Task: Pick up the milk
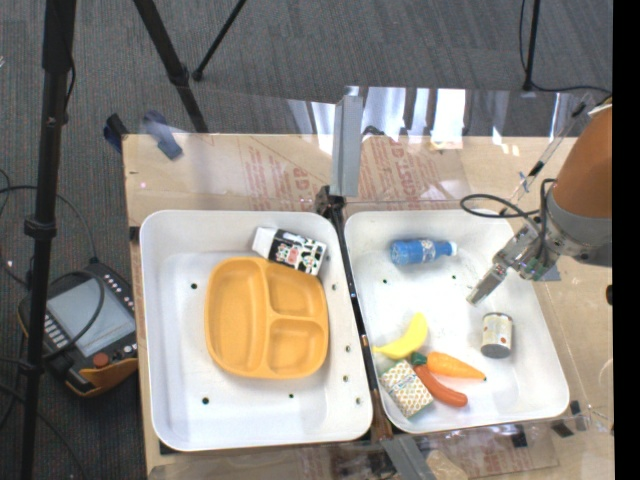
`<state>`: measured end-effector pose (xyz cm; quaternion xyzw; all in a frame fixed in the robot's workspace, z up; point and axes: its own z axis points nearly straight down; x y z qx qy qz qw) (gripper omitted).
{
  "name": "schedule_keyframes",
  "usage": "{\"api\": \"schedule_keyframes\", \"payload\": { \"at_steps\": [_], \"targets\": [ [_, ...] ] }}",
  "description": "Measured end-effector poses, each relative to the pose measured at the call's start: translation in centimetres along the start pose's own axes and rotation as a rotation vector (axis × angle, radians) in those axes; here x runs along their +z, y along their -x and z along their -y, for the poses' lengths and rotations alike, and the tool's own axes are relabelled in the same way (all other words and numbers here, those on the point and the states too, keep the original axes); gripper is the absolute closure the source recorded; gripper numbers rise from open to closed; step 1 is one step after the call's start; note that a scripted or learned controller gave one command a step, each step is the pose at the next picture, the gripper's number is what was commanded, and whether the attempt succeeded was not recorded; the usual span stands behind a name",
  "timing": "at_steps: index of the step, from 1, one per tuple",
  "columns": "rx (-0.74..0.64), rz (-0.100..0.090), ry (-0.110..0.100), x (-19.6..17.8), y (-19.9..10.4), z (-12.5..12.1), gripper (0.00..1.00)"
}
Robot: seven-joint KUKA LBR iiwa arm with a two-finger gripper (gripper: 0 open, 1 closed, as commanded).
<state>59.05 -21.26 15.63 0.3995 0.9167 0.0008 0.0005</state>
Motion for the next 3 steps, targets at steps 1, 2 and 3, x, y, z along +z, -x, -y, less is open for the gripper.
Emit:
{"api": "schedule_keyframes", "payload": {
  "at_steps": [1,2,3],
  "targets": [
    [-0.044,-0.003,-0.002,7.0,-2.0,-1.7,0.00],
    [-0.031,0.000,0.000,2.9,0.3,-0.4,0.00],
    [-0.243,0.000,0.000,6.9,2.4,-3.1,0.00]
  ]
}}
